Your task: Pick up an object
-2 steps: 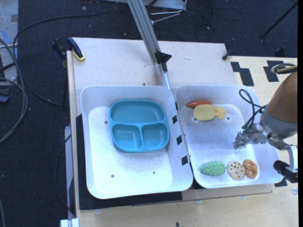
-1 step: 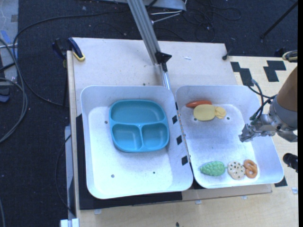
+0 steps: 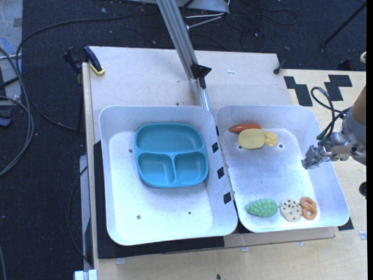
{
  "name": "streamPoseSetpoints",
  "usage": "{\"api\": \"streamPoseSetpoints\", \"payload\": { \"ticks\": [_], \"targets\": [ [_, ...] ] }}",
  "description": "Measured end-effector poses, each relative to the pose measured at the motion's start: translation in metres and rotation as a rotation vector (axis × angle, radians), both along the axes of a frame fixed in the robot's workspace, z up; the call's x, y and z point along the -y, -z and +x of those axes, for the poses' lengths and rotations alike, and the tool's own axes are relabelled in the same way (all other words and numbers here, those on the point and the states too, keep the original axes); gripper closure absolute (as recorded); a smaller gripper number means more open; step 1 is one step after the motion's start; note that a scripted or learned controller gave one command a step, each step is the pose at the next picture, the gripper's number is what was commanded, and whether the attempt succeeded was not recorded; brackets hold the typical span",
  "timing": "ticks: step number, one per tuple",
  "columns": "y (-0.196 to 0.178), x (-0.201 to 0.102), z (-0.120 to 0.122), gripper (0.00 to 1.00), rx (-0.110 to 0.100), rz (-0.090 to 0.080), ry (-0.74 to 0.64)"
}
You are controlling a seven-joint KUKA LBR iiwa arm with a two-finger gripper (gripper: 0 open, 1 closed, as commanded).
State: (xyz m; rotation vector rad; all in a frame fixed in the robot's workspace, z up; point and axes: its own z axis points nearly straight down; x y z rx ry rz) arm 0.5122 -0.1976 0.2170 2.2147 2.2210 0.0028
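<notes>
**Inspector:** Bench surface, please, then the contents.

**Operator:** Pale wood bench [image 3: 151,74] on dark carpet with loose cables. I see two white bins side by side. The left bin [image 3: 116,156] holds a blue divided tray [image 3: 172,154]. The right bin [image 3: 326,185] holds the candidates: a yellow piece [image 3: 254,139] at the far end with an orange-red piece [image 3: 245,127] touching its far edge, and along the near wall a green lumpy piece [image 3: 261,207], a speckled cookie [image 3: 289,210] and a pretzel [image 3: 308,207].

**Inspector:** Orientation of the yellow one?

**Operator:** Its long axis runs left to right across the bin, and the narrower, brighter end points right (toward the arm's side). It lies flat.

**Inspector:** End effector?

**Operator:** The gripper [image 3: 312,158] sits over the right bin's right wall, well apart from every item. I cannot tell how it is set; the tip is too blurred.
</notes>
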Motion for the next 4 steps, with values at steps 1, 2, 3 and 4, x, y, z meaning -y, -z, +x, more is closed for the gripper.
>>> {"api": "streamPoseSetpoints", "payload": {
  "ticks": [1, 2, 3, 4],
  "targets": [
    [-0.048, -0.006, -0.006, 1.0, 0.0, 0.0, -0.001],
    [-0.045, -0.048, 0.005, 1.0, -0.004, 0.003, -0.004],
    [-0.036, -0.094, 0.009, 1.0, -0.005, 0.003, -0.003],
    [-0.021, -0.143, 0.02, 1.0, -0.007, 0.003, -0.004]
  ]
}}
